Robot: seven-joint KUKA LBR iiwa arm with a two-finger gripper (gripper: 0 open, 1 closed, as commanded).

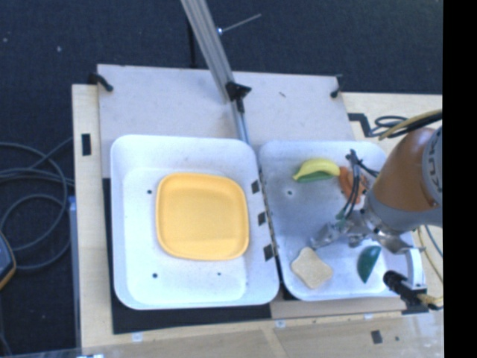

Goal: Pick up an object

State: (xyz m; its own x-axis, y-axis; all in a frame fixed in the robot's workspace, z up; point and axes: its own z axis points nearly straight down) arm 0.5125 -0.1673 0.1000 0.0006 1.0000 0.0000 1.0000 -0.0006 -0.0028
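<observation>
The right bin (287,200) holds a yellow banana (316,169) at its back, an orange item (347,180) partly hidden by the arm, a tan bread slice (311,267) at the front and a dark green piece (367,262) at the front right. My gripper (332,235) is down low in this bin, just above and right of the bread slice and left of the green piece. Nothing shows between its fingers.
The left bin (134,222) holds a square yellow plate (202,215). A metal pole (212,43) slants up from the divider between the bins. The arm's orange band (406,174) covers the right bin's far right side. Cables lie off the bench at left.
</observation>
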